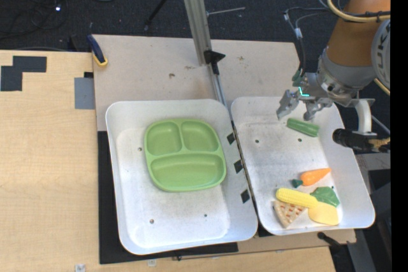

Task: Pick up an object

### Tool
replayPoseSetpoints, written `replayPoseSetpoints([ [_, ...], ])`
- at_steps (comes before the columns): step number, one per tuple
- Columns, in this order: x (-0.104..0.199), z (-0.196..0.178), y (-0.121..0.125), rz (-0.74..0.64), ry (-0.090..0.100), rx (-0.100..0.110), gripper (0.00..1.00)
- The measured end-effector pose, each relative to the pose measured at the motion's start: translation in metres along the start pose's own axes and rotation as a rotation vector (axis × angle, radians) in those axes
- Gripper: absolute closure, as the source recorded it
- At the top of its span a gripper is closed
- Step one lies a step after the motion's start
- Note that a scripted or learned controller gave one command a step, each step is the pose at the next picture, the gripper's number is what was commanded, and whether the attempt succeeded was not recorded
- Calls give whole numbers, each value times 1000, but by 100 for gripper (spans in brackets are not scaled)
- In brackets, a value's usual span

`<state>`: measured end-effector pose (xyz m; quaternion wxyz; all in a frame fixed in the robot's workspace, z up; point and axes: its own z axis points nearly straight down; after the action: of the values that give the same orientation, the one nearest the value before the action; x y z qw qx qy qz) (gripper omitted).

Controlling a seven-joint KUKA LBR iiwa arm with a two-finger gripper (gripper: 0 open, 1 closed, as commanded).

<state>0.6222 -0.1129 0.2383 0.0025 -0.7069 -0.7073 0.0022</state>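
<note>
My gripper (298, 109) hangs over the far part of the right bin (280, 156), its fingers open and pointing down with nothing between them. A green cucumber-like stick (302, 127) lies just below and to the right of the fingertips, apart from them. Toward the bin's near right corner sit an orange carrot (315, 176), a yellow corn cob (296, 196), a green leafy piece (327, 194), a yellow piece (324, 214) and a tan wedge (286, 214), clustered together.
The left bin (127, 200) holds a green divided plate (185, 155). An upright aluminium post (196, 16) stands behind the bins, with a black clamp partway down. A black part of the arm (357, 137) juts over the right bin's right edge.
</note>
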Motion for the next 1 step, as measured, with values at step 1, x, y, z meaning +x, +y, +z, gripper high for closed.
replayPoseSetpoints([
  [1, 0, -2, 1, 0, 0, -4, 0],
])
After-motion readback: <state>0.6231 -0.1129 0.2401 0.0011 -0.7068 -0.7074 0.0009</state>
